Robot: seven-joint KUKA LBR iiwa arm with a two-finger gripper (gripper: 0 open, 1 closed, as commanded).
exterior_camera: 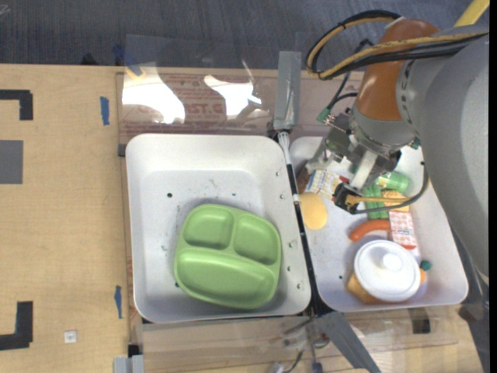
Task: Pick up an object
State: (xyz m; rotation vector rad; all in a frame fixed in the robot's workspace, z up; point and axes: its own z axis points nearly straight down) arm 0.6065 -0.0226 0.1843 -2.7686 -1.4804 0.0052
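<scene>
A green divided plate lies upside down at six o'clock in the left bin. The right bin holds a white lidded cup at six, an orange carrot centrally, and a yellow piece at nine.

Green divided tray: smooth matt plastic. White bins: smooth plastic, faint sheen. Bench: matt, wood-like board. Clear glossy film at 12 o'clock. White lid: glossy plastic.
</scene>
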